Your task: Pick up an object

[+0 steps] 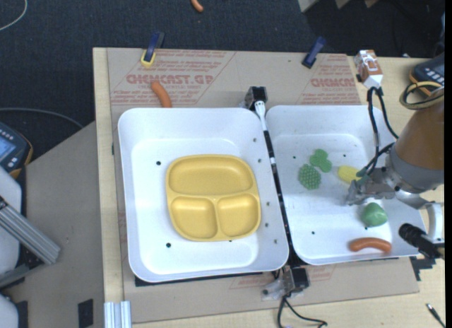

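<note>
Bins sit side by side on the bench. The left bin (141,178) holds a yellow divided plate (212,196) at its centre. The right bin (311,238) holds toy food: a green bumpy piece (308,176) and a green leafy piece (320,160) near centre, a yellow piece (347,173) at three o'clock from them, a green lump (374,215) and a sausage (370,245) towards five o'clock. The gripper (361,191) hangs between the yellow piece and the green lump; its state I cannot tell. Cardboard (205,72) behind reads "CHEMCAST".
</note>
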